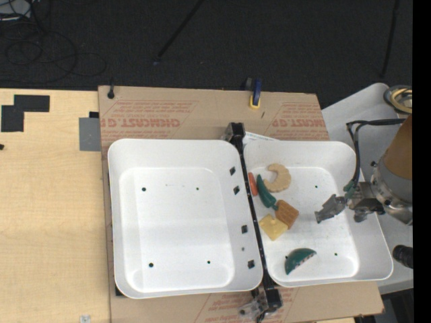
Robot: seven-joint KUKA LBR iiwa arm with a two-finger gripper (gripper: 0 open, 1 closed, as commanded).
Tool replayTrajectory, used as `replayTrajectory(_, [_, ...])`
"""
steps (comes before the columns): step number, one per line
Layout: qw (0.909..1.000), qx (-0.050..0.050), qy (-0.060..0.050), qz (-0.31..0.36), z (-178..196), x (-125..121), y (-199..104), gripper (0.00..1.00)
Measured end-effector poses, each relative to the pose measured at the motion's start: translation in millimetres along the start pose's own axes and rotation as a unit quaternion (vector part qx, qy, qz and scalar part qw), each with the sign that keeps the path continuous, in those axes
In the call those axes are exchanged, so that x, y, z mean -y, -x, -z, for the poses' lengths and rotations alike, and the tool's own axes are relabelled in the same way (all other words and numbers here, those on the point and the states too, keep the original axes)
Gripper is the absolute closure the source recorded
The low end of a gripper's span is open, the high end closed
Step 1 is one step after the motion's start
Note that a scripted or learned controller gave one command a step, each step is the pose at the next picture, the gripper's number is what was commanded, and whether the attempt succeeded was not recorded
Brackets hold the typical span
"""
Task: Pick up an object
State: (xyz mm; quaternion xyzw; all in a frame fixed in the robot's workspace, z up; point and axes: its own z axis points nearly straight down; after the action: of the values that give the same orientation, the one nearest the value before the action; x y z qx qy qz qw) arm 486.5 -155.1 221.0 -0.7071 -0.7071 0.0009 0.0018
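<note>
Right bin (340, 155) holds all the pickable stuff; left bin (128, 160) has nothing I'd go for. My gripper (331, 208) sits over the right bin's right half, above bare floor, pointing left toward the pile.

Objects, all in the right bin: a tan curved piece (279, 177) near the top, a dark green strip (265, 194) and a small red bit (252, 181) by the divider, an orange-brown block (287, 213) touching a yellow block (273, 227), and a green wedge (299, 258) lying alone near the bottom.

Handling guess: they look like small toy pieces, light, stiff, probably smooth plastic or foam, not fragile. The blocks have flat sides, so I'd pinch across opposite faces. They're crowded, though. The green wedge is the easiest target since it has free space all round; I'd grab it across its narrow width, not the curved edge, which might slip.

Jaws: I cannot tell how far apart they are. Nothing visible between them, nothing touched as far as I can see. Nearest object is the orange-brown block, still apart from me.
</note>
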Motion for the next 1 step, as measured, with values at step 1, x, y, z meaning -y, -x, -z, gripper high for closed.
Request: replayTrajectory(1, [1.0, 0.0, -0.001, 0.0, 9.8, 0.0, 0.7, 1.0])
